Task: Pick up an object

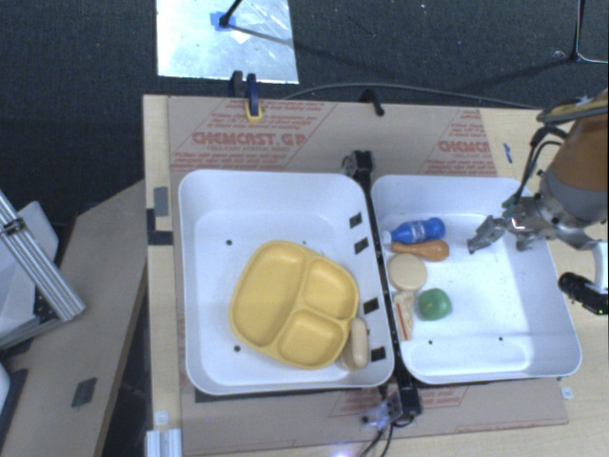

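The grey two-finger gripper [483,236] hangs over the right shallow white plastic bin [533,350], its fingers [476,240] holding nothing, and whether they are apart or together I cannot tell. Just left of the fingers lie a blue plastic bottle-shaped toy [419,229] and, touching it below, an orange carrot-like toy [424,249]; farther down-left sit a round beige disc [407,273] and a green ball-like fruit toy [434,304]. Well to the left, across the divider, the left white bin [219,208] holds a yellow compartment plate [295,304] with a tan oblong bread-like piece [357,343] at its lower right edge.
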Controlling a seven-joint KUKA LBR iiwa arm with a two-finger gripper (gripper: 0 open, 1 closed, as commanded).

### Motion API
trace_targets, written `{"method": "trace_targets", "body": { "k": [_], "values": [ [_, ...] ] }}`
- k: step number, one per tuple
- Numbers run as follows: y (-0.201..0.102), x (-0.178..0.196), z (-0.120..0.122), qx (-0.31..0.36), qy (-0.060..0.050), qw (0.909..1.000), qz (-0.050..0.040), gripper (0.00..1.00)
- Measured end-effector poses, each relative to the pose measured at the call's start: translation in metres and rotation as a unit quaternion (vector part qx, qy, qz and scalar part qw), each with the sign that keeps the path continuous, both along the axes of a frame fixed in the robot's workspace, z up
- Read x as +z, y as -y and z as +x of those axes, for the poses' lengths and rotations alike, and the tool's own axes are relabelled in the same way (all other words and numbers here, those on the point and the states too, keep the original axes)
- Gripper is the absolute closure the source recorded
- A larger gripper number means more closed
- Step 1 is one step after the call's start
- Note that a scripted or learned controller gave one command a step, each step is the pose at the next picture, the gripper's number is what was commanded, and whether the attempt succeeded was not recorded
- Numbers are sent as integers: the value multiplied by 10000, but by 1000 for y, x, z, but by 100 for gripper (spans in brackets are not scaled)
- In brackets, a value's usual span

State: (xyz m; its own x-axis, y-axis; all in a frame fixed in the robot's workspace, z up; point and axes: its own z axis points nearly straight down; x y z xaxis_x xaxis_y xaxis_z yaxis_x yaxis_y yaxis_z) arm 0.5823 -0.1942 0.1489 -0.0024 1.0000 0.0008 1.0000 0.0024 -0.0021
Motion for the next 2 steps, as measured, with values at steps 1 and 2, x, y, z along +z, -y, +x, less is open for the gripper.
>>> {"method": "trace_targets", "body": {
  "k": [1, 2],
  "values": [
    [-4, -42, -2, -2, 8, 10000, -3, 0],
    [-4, -65, -1, -2, 13, 10000, -5, 0]
  ]
}}
